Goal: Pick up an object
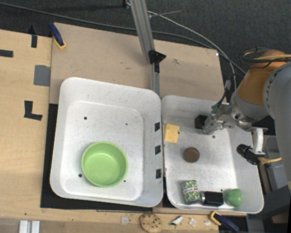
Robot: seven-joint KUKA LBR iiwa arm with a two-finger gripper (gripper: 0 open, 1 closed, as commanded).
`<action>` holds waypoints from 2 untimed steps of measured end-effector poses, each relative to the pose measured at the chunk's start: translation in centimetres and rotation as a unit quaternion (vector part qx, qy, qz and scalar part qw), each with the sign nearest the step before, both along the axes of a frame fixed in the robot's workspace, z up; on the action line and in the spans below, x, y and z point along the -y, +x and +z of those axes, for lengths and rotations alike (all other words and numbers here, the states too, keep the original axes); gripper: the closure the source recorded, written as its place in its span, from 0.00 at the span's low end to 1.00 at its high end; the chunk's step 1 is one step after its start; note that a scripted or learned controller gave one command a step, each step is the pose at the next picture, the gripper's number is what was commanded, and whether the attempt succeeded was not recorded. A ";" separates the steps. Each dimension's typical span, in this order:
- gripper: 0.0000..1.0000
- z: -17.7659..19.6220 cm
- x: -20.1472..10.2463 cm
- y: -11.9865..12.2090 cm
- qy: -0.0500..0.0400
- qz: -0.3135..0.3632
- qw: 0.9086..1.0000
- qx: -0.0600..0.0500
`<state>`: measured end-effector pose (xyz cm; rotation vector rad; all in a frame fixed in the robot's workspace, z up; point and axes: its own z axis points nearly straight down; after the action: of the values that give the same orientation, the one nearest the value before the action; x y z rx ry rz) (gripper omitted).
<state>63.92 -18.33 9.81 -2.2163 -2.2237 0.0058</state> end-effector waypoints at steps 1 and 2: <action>1.00 6.3 -0.4 -0.2 0.001 -0.001 1.000 0.003; 1.00 11.8 -0.5 -0.1 0.000 -0.001 1.000 0.004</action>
<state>63.85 -17.86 21.58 -2.2217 -2.2257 -0.0047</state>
